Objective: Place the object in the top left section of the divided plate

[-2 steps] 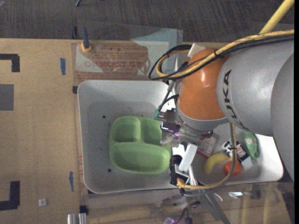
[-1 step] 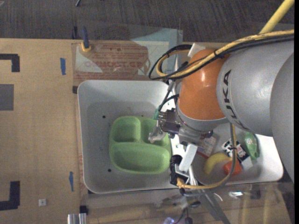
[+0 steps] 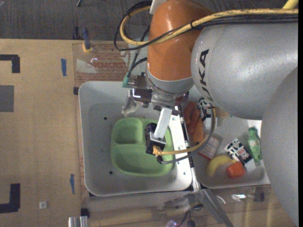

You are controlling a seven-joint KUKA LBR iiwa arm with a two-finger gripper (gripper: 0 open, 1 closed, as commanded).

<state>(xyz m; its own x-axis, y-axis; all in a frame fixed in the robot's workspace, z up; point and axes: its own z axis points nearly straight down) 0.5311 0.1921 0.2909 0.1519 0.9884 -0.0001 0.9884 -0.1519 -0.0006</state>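
Camera view: the green plate (image 3: pixel 130 150) lies in the left bin (image 3: pixel 92 141), near the middle of the frame and against that bin's right wall. Its right side is hidden under the wrist hardware. Two of its sections show as plain green, a small one at upper left and a larger one below.

The arm (image 3: pixel 246 65) fills the upper right, its orange band toward the top centre. The gripper (image 3: pixel 130 105) hangs just above the plate's upper edge in the frame, over the bin floor. Whether the jaws are open or closed cannot be told, and nothing can be made out in them.

In the right bin (image 3: pixel 258 178), at lower right, lie a carrot (image 3: pixel 195 126), a banana (image 3: pixel 217 165), a red piece (image 3: pixel 235 170) touching the banana, a small carton (image 3: pixel 238 151) and a green bottle (image 3: pixel 254 143).
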